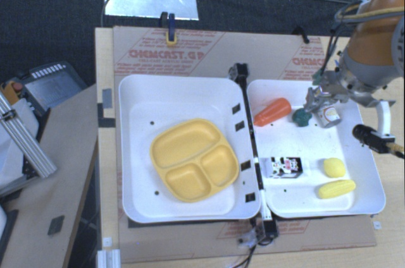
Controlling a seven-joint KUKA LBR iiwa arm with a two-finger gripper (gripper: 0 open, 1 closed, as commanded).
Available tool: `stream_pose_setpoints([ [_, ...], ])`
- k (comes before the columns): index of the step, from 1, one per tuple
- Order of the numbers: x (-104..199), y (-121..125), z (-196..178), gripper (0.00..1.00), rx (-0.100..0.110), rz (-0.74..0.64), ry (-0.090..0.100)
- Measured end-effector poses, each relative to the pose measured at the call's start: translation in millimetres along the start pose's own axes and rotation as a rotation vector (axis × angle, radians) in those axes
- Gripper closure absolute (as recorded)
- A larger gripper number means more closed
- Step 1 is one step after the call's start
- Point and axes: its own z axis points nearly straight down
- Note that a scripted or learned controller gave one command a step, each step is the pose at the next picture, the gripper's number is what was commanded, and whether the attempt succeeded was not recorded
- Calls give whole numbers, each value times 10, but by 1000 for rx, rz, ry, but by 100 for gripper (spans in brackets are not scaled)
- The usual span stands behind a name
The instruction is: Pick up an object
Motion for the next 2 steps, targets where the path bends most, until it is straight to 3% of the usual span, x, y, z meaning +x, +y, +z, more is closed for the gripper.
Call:
stream_pose_setpoints([
  [2,1077,46,-13,100,-1,-2,0],
])
